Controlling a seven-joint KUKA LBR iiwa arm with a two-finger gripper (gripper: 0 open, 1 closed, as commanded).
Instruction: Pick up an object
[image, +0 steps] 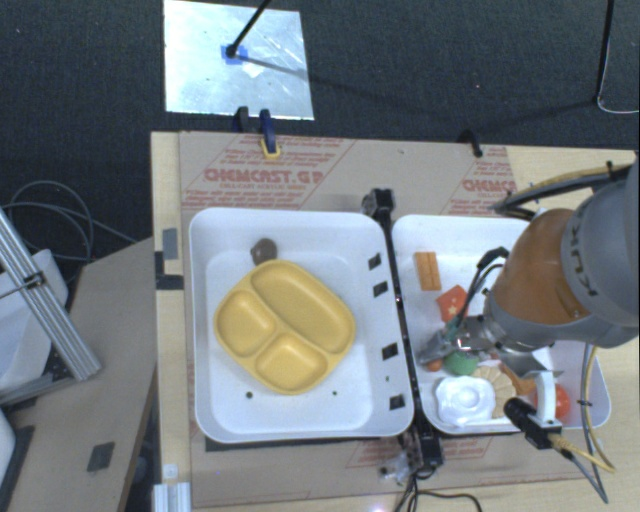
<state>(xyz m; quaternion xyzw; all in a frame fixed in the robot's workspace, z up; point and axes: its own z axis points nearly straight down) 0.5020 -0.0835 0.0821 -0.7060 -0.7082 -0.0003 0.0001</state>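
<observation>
We see the arm (560, 275) reaching over the right bin (415, 300), its gripper (450, 345) low among small objects — an orange block (427, 270), a red piece (452, 300), a white cap (462, 397). We cannot tell its grip. The left bin (215, 400) holds a yellow divided tray (285, 325) and a small brown object (264, 250).

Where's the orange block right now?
The orange block lies in the right bin, near its upper left corner, just above the red piece.

A yellow tray (285, 325) lies in a white bin (215, 290).
</observation>
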